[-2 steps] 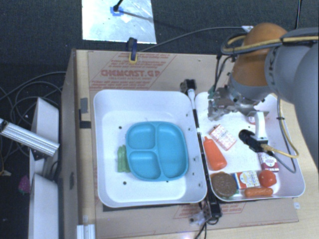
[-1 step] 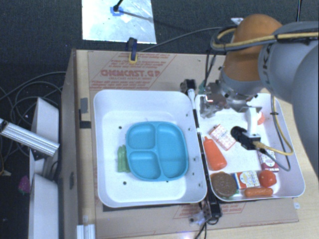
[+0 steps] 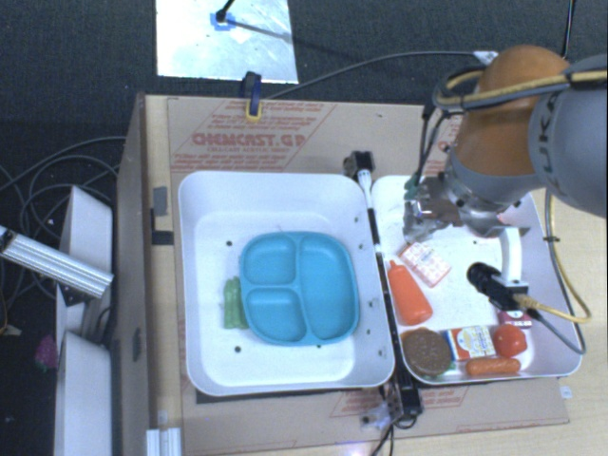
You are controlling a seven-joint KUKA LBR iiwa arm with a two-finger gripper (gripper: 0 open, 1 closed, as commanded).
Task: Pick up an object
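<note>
My gripper (image 3: 418, 224) hangs over the back left part of the right bin (image 3: 551, 350), just above a small white packet with red print (image 3: 425, 263). An orange bottle-shaped toy (image 3: 409, 294) lies below the packet along the bin's left wall. Toward the bin's front lie a brown round patty (image 3: 428, 350), a white and red carton (image 3: 473, 339), a red tomato (image 3: 510, 340) and an orange-red sausage (image 3: 493, 367). I see nothing between the fingers.
The left bin (image 3: 204, 255) holds a blue divided plate (image 3: 298, 287) with a green piece (image 3: 233, 303) at its left edge. A black rail (image 3: 378, 255) separates the two bins. Cardboard lies under both bins.
</note>
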